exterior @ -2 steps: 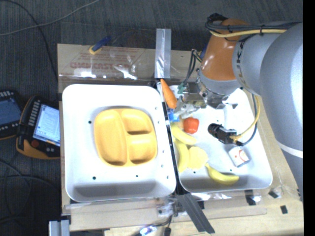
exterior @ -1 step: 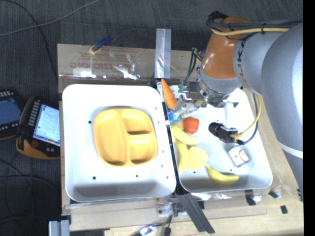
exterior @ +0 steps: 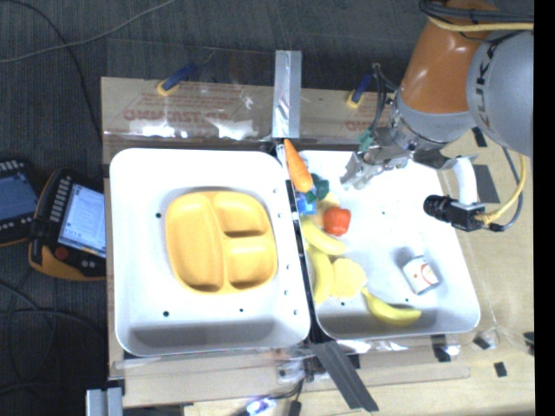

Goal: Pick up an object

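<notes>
Two bins: white and shallow, side by side on the bench; left bin (exterior: 139, 319), right bin (exterior: 460, 310).
Left bin contents: one yellow divided tray (exterior: 221, 239) with three compartments, lying flat near the middle.
Right bin contents: small objects crowded along the left wall, a few further right.
Carrot: orange and tapered (exterior: 298, 169), lying across the divider between the bins at the upper left of the right bin.
Blue piece: a small blue and teal object (exterior: 310, 195) just below the carrot — shape hard to make out.
Tomato: a red-orange round object (exterior: 337, 221), near the middle left of the right bin, touching a pale yellow piece below it.
Yellow pieces: pale curved and rounded shapes (exterior: 334, 271) stacked by the left wall; edges overlap, so the count is uncertain.
Banana: yellow (exterior: 392, 310), lying along the lower wall of the right bin.
Small box: white with a red mark (exterior: 421, 274), tilted, apart from the rest on the right side.
Gripper: (exterior: 358, 170) above the upper part of the right bin, just right of the carrot, nothing seen between its fingers.
Jaws: too small and blurred — cannot tell whether spread or closed.
Arm: grey with an orange band (exterior: 442, 68), cut off at the upper right edge.
</notes>
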